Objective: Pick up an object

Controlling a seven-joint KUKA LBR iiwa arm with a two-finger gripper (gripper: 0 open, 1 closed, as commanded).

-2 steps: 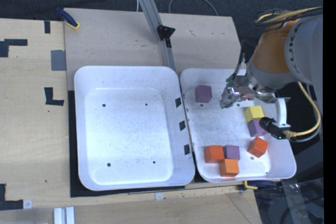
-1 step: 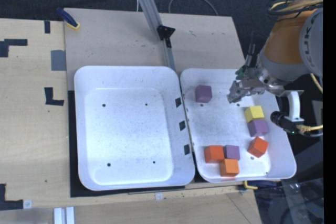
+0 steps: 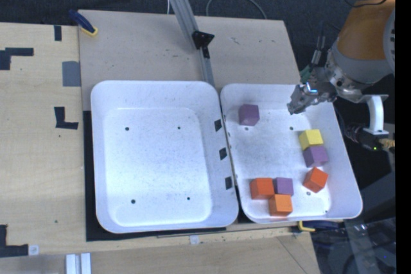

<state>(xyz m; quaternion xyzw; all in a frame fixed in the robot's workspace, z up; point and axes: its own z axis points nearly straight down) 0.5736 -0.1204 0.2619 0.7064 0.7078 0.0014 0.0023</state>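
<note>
Several small blocks lie in the right bin [image 3: 340,138]. A purple block [image 3: 248,114] rests near the bin's far left. Along the right side lie a yellow block [image 3: 311,137], a purple block [image 3: 316,154] just below it and an orange block [image 3: 314,179]. Near the front sit an orange block [image 3: 261,188], a purple block [image 3: 283,186] and another orange block [image 3: 280,204], close together. My gripper [image 3: 298,104] hangs over the bin's far right corner, above and behind the yellow block, with nothing seen held in it.
The left bin [image 3: 154,151] sits beside the right one. A slanted metal pole [image 3: 183,6] rises behind the bins. A blue-and-yellow clamp [image 3: 83,22] lies at the bench's far left corner. The arm's orange band [image 3: 369,22] fills the upper right.
</note>
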